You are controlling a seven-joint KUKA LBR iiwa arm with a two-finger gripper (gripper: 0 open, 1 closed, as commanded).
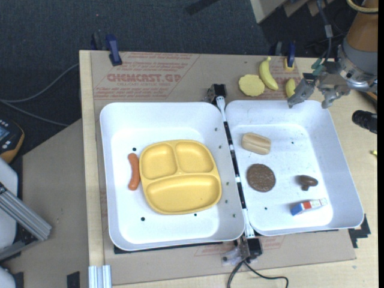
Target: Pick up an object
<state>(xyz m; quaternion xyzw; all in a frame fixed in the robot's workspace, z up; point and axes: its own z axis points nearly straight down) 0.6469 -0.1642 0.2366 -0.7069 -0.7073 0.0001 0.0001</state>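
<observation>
Two fingers of my claw spread wide apart with nothing between them, hanging over the far rim of the right bin. Objects lie in that bin, well apart from me: bread roll, brown round patty, small brown lump, blue-and-white tube. Left bin has a yellow divided plate with a sausage beside it.

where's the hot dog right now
In the camera view, the hot dog lies in the left bin, on the bin floor just left of the yellow divided plate.
</observation>
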